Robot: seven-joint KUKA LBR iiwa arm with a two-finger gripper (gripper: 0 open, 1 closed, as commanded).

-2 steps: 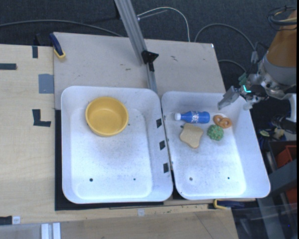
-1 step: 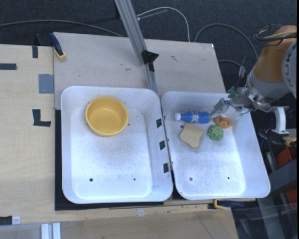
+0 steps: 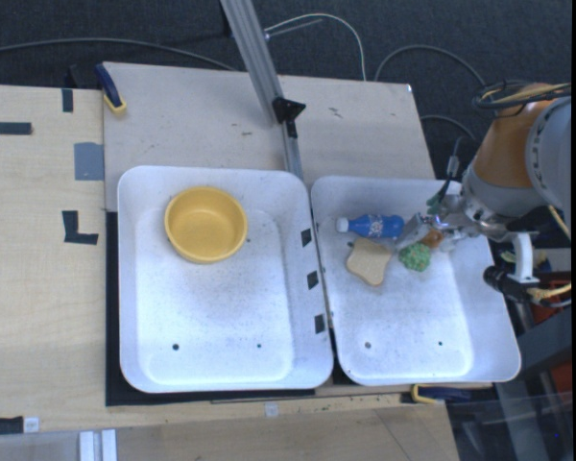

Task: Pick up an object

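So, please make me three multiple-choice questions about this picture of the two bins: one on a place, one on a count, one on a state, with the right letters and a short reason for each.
1. Where does the yellow bowl sit?
A. In the left bin
B. In the right bin
C. On the wooden bench

2. How many objects lie in the right bin?
A. One
B. Three
C. Six

3. How does the blue bottle rest?
A. Standing upright
B. Lying on its side
C. Inside the bowl

Answers:
1. A, the bowl stands in the upper part of the left bin.
2. B, the bottle, a tan bread-like piece and a small green object lie there.
3. B, it lies flat, white cap pointing left, beside the gripper.
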